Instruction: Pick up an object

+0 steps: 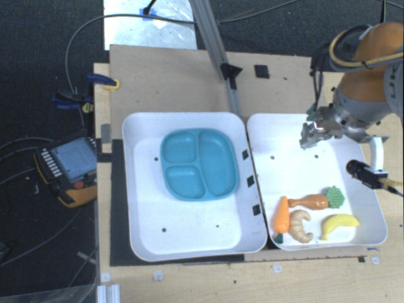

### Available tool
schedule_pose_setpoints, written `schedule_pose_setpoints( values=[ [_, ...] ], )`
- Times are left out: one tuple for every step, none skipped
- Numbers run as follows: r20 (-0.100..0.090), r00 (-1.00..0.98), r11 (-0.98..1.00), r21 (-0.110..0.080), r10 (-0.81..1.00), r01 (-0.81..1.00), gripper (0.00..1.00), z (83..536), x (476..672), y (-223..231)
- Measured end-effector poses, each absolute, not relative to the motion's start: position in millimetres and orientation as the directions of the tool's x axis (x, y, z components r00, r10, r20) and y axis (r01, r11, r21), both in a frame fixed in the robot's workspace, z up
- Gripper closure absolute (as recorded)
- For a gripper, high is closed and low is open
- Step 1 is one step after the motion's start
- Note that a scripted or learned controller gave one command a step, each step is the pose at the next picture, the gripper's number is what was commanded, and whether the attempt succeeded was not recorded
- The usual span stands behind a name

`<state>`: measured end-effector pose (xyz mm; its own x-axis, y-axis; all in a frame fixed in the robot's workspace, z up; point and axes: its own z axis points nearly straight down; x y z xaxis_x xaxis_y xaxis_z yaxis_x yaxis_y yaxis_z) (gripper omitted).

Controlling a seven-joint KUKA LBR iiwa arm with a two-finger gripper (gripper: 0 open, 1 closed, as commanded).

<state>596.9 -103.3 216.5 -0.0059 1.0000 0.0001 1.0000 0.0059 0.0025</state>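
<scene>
two-finger gripper [310,136] over right white bin [278,169], finger state cannot tell | toys — orange plastic carrot [281,215], tan croissant [301,226], yellow banana [338,224] — clustered, touching | risk: fingers nudge neighbours, grasp slips

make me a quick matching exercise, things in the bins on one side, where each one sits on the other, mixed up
Things:
1. blue divided plate
2. banana
3. carrot
4. gripper

Places:
A. near right corner of the right bin
B. over the far part of the right bin
C. in the left bin
D. near edge of the right bin, by the divide between the bins

Pairs: 1-C, 2-A, 3-D, 4-B
</scene>
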Motion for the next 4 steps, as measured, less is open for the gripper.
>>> schedule_pose_setpoints(
  values=[
    [0.002,-0.009,0.009,0.0,1.0,1.0,1.0,211.2,578.6,-52.6],
    [0.002,-0.009,0.009,0.001,1.0,1.0,1.0,205.1,568.8,-5.2],
    [0.003,-0.012,0.012,0.001,1.0,1.0,1.0,214.6,558.0,57.9],
    [0.003,-0.011,0.011,0.001,1.0,1.0,1.0,222.3,557.4,109.0]
  ],
)
